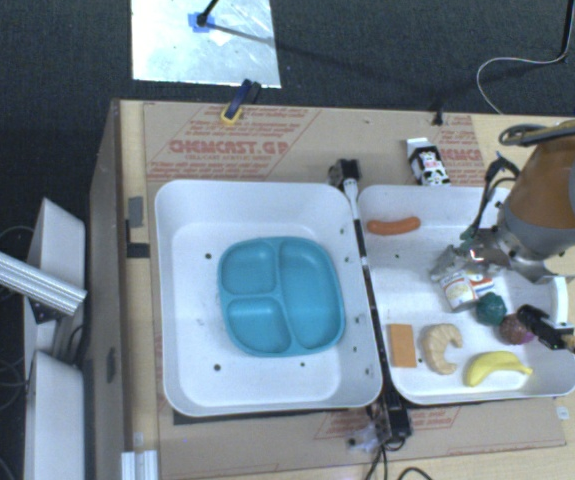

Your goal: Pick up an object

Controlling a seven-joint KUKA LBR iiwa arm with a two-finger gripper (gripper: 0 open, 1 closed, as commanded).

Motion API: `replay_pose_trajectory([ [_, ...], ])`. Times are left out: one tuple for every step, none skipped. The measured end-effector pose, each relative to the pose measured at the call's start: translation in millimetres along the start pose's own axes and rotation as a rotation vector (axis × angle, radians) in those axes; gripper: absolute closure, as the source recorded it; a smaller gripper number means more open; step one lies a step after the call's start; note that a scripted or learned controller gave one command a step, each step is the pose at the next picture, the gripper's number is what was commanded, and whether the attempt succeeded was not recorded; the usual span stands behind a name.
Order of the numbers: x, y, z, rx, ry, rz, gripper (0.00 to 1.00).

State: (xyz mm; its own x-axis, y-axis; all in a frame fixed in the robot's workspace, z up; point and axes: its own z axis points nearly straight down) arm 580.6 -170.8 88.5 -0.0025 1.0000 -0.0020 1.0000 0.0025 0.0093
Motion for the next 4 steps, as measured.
replay_pose_trajectory([
  [0, 2, -13, -0.006, 0.000, -0.002, 1.00],
  [-28, 45, -88, 0.004, 0.000, -0.001, 1.00],
  [-28, 44, -87, 0.006, 0.001, -0.001, 0.00],
  [-36, 26, -145, 0.005, 0.000, 0.000, 0.00],
])
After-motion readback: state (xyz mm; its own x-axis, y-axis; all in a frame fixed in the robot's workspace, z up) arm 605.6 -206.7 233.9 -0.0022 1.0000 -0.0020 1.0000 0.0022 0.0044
